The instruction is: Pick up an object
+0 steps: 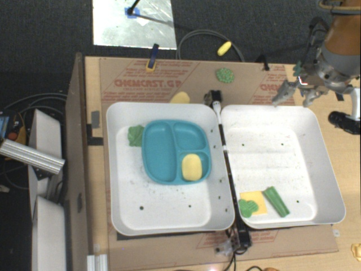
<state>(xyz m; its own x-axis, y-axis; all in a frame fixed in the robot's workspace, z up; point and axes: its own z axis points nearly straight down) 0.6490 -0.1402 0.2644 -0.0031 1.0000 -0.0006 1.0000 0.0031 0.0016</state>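
Beyond the far rim of the right bin [324, 151], the gripper [295, 96] is hovering above the cardboard-covered worktop [169, 78], its pale metal fingers [282, 96] spreading apart with nothing between them. Well apart from the fingers, toward the bin's near edge, a ribbed green stick [276, 201] is lying tilted beside a flat yellow square [255, 199] and a frilly green leaf piece [247, 208]. In the left bin [121, 168], a smooth teal divided plate [169, 150] is carrying a rounded yellow lump [192, 166].
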